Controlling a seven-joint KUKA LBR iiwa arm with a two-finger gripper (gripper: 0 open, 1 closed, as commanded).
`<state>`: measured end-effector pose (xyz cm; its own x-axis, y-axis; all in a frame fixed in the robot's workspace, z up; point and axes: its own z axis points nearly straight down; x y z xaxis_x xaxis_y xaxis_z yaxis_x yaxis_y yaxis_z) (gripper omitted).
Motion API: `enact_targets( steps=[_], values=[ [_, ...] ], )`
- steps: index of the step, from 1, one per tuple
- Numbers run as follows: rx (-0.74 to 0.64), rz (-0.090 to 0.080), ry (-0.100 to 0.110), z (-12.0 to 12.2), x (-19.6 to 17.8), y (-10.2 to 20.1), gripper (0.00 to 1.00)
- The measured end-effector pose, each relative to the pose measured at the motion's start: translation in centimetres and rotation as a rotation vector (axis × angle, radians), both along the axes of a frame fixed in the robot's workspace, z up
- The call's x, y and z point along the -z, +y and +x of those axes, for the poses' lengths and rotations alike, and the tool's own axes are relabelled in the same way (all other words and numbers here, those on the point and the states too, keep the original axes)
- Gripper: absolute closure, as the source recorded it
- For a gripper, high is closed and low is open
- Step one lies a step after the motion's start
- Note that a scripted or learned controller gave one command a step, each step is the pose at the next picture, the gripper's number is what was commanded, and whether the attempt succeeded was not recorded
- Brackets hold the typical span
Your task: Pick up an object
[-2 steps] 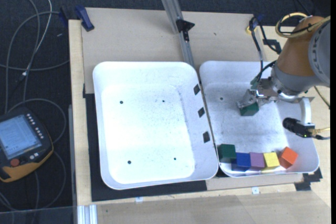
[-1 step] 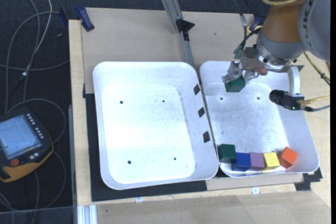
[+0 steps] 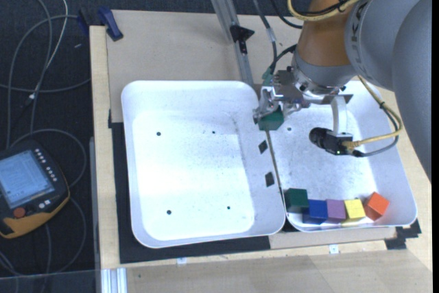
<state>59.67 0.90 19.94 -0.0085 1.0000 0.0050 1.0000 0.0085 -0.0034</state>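
My gripper [image 3: 269, 114] hangs over the inner edge of the right bin [image 3: 405, 197], close to the divide between the two bins. A small green block [image 3: 272, 121] sits between its fingers, lifted off the bin floor. Along the right bin's front wall lies a row of blocks: dark green [image 3: 296, 199], blue [image 3: 317, 210], purple [image 3: 336, 209], yellow [image 3: 354, 208] and orange [image 3: 376, 204]. The grey arm with its orange band [image 3: 329, 24] covers the back of the right bin.
The left bin [image 3: 137, 101] sits beside the right one. A slanted metal pole [image 3: 223, 3] crosses the back of the bench. A black camera unit [image 3: 328, 139] hangs off the wrist. A teach pendant [image 3: 27, 182] and cables lie on the floor at left.
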Motion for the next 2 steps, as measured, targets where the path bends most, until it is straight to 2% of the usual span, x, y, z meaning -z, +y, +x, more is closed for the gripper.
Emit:
enact_targets(
  steps=[1, 2],
  values=[
    [0.002, -0.002, 0.004, -5.9, 0.0, 5.3, 1.00],
    [0.009, -0.003, 0.001, -8.6, -2.2, 4.5, 1.00]
  ],
)
